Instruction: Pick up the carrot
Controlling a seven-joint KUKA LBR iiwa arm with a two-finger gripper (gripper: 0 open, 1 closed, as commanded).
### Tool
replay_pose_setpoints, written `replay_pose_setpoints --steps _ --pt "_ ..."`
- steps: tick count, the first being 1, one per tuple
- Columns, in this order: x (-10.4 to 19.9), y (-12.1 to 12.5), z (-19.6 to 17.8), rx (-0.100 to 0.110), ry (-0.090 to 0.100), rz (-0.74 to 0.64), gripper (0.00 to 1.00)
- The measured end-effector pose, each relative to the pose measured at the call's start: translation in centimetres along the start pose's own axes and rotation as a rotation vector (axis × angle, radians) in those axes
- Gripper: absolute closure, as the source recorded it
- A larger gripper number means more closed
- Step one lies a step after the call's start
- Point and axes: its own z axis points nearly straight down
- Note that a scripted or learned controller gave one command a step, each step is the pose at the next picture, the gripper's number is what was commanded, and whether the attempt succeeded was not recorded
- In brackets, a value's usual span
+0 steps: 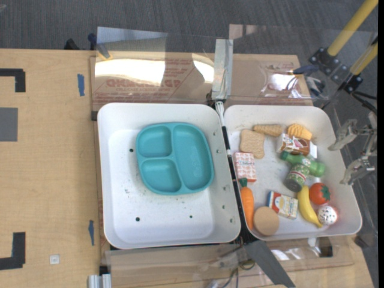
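Note:
The carrot is a small orange toy with a green top. It lies along the left wall of the right bin, pointing toward the front edge. A pink and white carton touches its green end, and a tan round bun sits against its tip. My gripper hangs at the view's right edge, just outside the right bin's right wall and far from the carrot. Its two metal fingers stand apart with nothing between them.
The right bin also holds a cracker, a green bottle, a banana, a tomato and other toy food. A teal divided plate lies in the left bin.

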Motion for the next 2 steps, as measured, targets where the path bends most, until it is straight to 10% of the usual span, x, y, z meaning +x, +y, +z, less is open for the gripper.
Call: replay_pose_setpoints --steps 1,2 --pt "4.2 -0.4 12.6 -0.004 0.009 -0.043 0.0" --pt "3.6 -0.2 11.1 0.001 -0.006 -0.048 1.0"
